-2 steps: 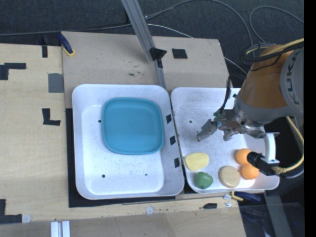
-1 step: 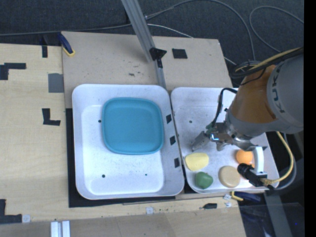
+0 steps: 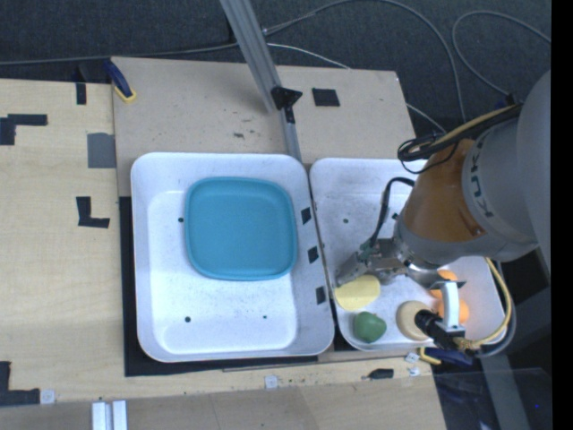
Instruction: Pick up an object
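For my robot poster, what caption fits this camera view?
Robot claw hovers near a pale yellow lump in the right white bin.

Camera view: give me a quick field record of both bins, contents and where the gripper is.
left bin: holds a square teal plastic plate, lying flat in its upper middle
right bin: holds a pale yellow rounded object, a green rounded object and a tan round object, all at the near end
gripper: low in the right bin, just above the yellow object
grasp: cannot tell
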Available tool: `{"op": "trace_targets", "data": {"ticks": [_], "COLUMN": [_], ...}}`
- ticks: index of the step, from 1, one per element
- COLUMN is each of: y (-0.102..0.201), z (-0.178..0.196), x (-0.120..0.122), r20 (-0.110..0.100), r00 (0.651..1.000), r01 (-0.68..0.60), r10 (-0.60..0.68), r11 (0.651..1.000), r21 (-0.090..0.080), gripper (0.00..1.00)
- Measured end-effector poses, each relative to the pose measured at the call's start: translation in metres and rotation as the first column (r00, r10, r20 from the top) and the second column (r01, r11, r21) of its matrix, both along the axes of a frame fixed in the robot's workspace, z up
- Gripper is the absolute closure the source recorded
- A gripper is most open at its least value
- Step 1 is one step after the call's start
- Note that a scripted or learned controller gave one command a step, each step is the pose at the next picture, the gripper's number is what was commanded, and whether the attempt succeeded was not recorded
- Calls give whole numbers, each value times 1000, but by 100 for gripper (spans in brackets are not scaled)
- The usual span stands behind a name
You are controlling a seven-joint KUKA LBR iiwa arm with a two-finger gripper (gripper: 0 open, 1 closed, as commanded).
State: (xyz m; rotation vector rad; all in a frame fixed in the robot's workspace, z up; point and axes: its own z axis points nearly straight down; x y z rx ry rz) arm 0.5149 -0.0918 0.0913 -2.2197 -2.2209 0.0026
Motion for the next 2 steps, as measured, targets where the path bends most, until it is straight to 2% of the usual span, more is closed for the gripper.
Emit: {"op": "trace_targets", "data": {"ticks": [1,2], "y": [0,-5], "z": [12,54], "x": [1,0], "r20": [2,5], "r00": [1000,1000], "r01": [0,0], "r10": [0,0], "r11": [1000,1000], "r21": [0,0], "gripper": [100,100]}}
